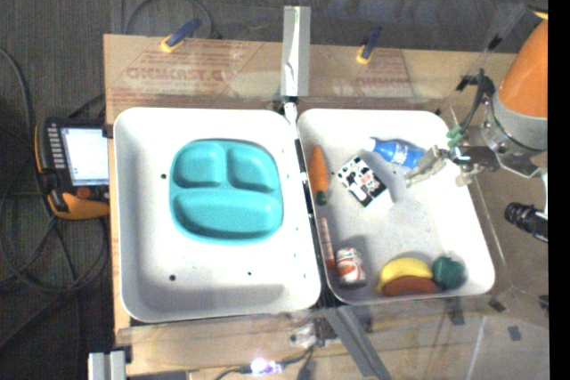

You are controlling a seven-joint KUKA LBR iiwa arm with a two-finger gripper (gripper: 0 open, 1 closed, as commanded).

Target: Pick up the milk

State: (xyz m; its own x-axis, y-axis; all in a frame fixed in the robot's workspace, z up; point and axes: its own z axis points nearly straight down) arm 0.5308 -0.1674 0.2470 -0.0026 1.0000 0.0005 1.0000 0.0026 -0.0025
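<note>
One arm (525,93) reaches in over the right bin (463,218), its jaws apparently parted and holding nothing, just right of the blue bottle (398,152). Nearby left, the black-and-white milk carton (362,181) lies on that bin's floor.

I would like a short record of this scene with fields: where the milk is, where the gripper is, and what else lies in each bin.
milk: black-and-white milk carton, lying in the right bin, upper middle
gripper: gripper over the right bin, right of the carton, apart from it
beside milk: blue bottle, carrot
right bin front: small can, banana, red-brown item, green item
left bin: left bin holding a teal divided tray
</note>
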